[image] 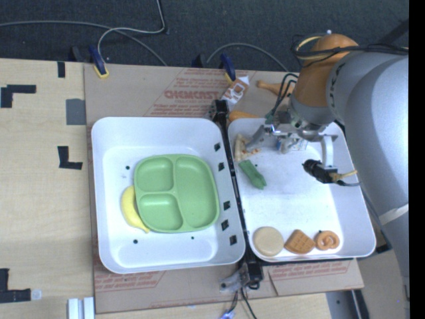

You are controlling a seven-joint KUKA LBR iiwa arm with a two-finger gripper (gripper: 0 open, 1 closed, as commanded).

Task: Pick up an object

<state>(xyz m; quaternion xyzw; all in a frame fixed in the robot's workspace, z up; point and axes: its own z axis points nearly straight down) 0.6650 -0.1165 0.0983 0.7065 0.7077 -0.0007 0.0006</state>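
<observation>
Two white bins (106, 178) are counted. One green divided plate (176, 193) and one banana (131, 211) are seen in the left; one green pod (252, 174), one round biscuit (268, 240), one waffle (299, 242) and one pretzel (327, 240) in the right.

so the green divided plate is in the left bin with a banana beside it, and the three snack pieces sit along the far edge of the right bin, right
Nearly. The green divided plate is in the left bin with the banana beside it, but the three snack pieces sit along the near edge of the right bin, not the far edge. The camera view shows them lined up at the bottom of that bin.
</observation>
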